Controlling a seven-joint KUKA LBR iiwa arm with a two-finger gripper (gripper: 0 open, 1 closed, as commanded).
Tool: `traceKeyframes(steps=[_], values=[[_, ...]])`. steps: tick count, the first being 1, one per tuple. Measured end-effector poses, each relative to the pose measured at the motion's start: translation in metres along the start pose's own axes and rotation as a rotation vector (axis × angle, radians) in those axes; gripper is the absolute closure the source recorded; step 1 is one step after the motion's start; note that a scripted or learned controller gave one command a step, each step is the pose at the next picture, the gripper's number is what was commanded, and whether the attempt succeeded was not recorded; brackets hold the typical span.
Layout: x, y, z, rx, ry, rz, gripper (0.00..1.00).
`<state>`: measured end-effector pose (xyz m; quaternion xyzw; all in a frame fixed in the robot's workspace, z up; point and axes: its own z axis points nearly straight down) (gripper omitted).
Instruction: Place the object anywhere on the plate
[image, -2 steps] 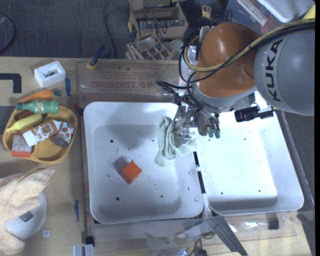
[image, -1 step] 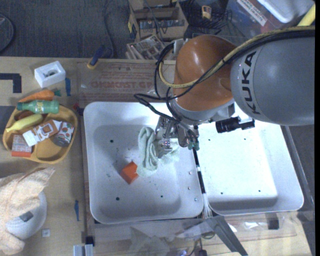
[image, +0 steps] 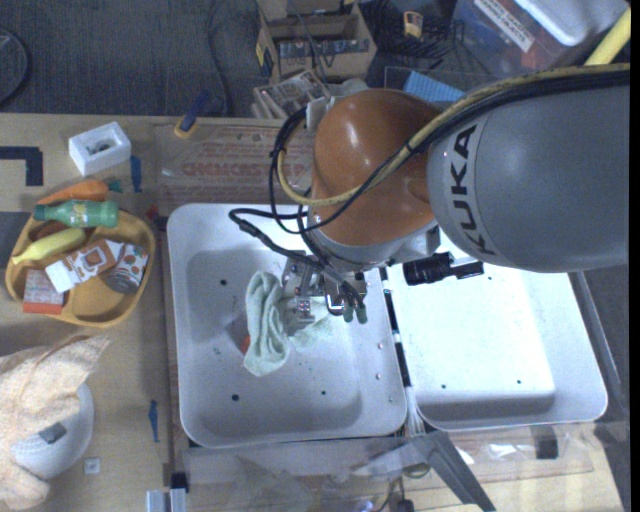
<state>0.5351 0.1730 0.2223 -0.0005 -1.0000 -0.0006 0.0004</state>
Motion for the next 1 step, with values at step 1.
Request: traceKeyframes(steps=[1], values=[[-0.0003, -0.0002, -0.0005, 0.0, -0.001, 0.001, 0.0]])
